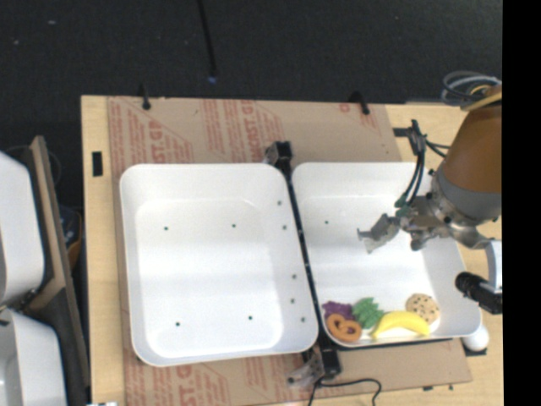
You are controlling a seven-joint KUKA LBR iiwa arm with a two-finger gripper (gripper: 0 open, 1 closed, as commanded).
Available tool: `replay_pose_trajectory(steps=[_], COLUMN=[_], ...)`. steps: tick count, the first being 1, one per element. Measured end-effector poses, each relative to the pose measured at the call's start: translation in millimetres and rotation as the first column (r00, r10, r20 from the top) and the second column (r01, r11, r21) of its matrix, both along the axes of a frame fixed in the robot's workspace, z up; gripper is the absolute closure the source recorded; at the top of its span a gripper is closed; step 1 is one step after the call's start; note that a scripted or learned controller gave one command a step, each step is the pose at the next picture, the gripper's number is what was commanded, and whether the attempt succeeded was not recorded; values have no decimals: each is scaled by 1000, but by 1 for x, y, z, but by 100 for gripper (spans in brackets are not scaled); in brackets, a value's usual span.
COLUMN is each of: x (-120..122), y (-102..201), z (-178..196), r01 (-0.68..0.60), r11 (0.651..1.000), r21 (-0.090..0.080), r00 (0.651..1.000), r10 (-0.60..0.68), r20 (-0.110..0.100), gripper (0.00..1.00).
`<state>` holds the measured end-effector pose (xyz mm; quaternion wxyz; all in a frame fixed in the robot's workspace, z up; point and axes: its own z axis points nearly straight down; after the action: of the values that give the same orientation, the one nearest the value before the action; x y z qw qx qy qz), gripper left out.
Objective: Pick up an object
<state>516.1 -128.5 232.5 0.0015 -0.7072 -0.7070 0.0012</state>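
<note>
Toys crowd the near edge of the right bin; the gripper hangs above its middle.
The banana [399, 326], cookie [422, 308], green leafy piece [368, 311], purple grapes [338, 309] and pretzel [344, 330] lie bunched together against the front wall of the right bin [355, 184], well apart from the gripper [385, 229], which holds nothing; its finger spread I cannot tell.

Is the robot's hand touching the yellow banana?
Apart. The camera view shows the hand over the middle of the right bin, with bare white floor between it and the banana at the bin's near edge.
</note>
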Motion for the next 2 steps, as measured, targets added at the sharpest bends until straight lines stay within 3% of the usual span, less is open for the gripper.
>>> replay_pose_trajectory(steps=[2], x=[8], y=[-2], z=[-94], r01=[1], r11=[1000], r21=[0], r00=[1000], r10=[-1], r20=[0], gripper=[0])
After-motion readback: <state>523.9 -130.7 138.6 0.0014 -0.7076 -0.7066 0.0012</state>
